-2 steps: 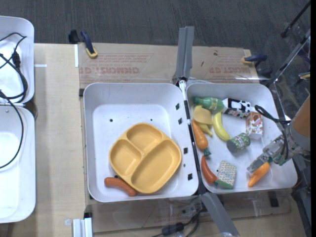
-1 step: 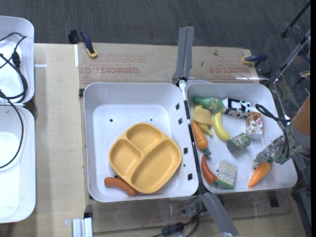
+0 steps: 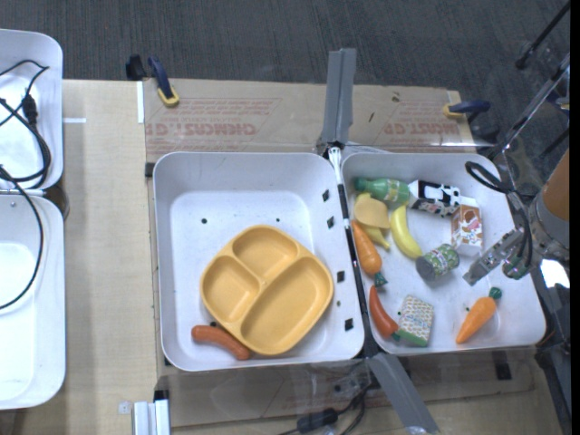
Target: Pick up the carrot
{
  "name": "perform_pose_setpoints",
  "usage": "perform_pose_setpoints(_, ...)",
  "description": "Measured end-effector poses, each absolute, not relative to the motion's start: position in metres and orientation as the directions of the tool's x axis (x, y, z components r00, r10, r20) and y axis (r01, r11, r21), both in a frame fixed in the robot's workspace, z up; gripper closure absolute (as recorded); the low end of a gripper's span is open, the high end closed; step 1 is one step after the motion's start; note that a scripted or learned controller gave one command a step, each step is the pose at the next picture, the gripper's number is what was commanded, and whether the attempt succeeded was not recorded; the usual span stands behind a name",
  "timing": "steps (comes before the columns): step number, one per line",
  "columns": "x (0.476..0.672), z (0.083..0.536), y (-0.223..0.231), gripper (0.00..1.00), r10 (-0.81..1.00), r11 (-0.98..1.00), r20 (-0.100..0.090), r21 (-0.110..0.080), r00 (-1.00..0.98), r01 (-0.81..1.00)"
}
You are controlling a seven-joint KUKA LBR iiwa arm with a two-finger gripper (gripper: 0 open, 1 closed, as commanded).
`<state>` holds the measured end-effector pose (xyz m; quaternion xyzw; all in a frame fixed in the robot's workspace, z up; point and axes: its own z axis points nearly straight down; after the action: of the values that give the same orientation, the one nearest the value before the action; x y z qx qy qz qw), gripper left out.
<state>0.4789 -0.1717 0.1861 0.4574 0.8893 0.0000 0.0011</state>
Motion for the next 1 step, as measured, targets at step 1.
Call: perform_pose_setpoints(1, 0.4787, 0.186, -0.1719, 0.0, 0.814, 0.581, -0.002, 0.001, -0.581, 0.814)
